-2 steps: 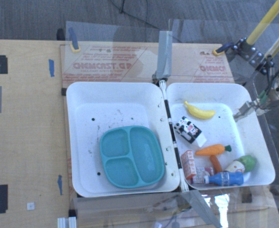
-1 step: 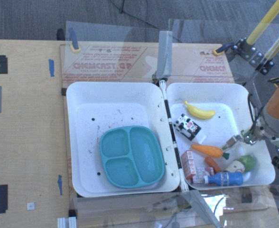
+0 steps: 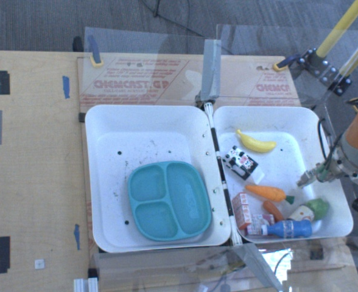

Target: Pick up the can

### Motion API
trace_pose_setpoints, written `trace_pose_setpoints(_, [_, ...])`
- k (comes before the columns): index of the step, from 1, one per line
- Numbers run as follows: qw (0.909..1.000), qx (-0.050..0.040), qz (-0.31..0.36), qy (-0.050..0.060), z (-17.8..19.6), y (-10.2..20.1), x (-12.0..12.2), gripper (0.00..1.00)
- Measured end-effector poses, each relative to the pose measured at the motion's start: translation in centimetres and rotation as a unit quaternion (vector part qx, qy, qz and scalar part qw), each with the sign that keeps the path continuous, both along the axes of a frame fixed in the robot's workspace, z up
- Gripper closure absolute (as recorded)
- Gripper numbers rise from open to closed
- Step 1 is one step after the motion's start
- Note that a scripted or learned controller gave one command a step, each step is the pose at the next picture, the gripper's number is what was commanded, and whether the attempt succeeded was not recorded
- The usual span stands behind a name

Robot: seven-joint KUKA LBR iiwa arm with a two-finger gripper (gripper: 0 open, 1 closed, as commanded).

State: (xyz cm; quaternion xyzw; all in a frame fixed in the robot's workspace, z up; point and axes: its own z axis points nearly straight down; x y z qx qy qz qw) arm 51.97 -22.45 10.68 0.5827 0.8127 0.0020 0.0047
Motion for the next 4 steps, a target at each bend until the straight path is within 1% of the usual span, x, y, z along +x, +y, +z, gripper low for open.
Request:
trace_pose_setpoints(1, [1.0,0.0002,0.0,0.0,0.0,0.0,0.0,0.0])
trace_pose_setpoints(2, [1.0,-0.0014,0.009,-0.001,-1.8,4.9,3.3,0.0])
trace_pose_setpoints(3, [0.9957,0.0008,-0.092,0.003,-2.0,5.7,14.5,0.0])
trace_pose_setpoints(4, [0.9934,0.0012,-0.114,0.002,-1.8,6.9,7.1,0.0])
